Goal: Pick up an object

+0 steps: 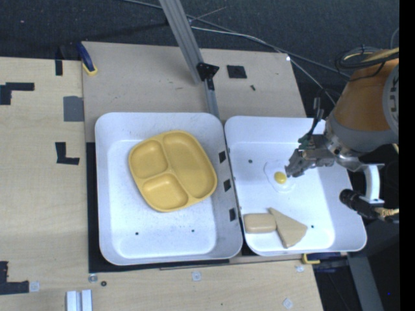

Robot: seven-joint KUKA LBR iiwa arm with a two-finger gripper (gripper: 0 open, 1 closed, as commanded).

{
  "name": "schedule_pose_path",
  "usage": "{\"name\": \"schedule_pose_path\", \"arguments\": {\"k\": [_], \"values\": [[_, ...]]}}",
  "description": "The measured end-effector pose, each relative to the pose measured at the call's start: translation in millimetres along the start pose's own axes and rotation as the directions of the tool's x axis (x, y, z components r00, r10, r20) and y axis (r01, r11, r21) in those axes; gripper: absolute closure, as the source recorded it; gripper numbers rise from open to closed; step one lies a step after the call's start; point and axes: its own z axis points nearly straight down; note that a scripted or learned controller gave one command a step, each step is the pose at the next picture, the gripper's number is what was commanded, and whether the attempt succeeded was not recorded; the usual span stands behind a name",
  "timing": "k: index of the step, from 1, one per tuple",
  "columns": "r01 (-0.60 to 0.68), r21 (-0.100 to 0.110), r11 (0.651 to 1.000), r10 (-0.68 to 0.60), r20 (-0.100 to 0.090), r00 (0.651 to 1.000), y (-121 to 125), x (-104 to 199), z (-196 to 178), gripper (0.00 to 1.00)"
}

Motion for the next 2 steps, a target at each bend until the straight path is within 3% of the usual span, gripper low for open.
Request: {"name": "schedule_pose_path", "arguments": {"k": [1,2], "values": [[-0.001,0.001,1.000,0.001,0.000,1.000,1,0,-36,1.00],[0.004,0.004,1.000,-0.004,-0.002,1.000,6,55,-33,1.00]]}}
